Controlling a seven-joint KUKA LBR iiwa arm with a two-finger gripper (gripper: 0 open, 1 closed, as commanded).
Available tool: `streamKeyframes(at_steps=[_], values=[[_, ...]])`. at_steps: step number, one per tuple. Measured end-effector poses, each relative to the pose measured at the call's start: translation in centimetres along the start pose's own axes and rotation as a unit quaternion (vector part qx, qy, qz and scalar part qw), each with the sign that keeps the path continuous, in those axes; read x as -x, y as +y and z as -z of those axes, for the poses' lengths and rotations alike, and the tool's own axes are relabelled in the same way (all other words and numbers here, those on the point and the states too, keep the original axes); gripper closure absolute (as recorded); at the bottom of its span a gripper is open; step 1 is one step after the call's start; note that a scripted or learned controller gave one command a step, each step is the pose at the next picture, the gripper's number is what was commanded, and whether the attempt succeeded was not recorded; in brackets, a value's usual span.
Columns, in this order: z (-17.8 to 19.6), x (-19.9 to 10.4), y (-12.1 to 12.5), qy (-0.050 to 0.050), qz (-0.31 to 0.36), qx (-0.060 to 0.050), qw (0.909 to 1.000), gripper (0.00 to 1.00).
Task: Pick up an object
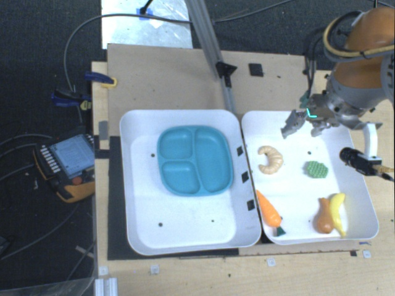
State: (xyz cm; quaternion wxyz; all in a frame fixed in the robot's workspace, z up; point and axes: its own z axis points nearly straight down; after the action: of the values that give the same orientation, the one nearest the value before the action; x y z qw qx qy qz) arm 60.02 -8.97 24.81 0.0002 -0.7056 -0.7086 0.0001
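Note:
The right bin (290, 236) holds a tan croissant (271, 158), a green broccoli piece (317, 169), an orange carrot (268, 209) by the bin's left wall, a yellow banana (337, 213) and a brown pear-shaped piece (323, 217) touching it. My gripper (305, 127) hovers over the far part of this bin, up and right of the croissant. Its fingers (292, 124) are spread apart with nothing between them.
The left bin (142, 227) carries a blue divided plate (194, 160). A grey pole (207, 29) slants in from the top and ends near the bins' far edge. Clamps and a small device lie left of the bench.

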Motion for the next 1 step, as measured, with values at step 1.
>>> streamKeyframes(at_steps=[1], values=[[0.09,0.00,0.05,0.000,0.000,0.001,1.0000,0.00]])
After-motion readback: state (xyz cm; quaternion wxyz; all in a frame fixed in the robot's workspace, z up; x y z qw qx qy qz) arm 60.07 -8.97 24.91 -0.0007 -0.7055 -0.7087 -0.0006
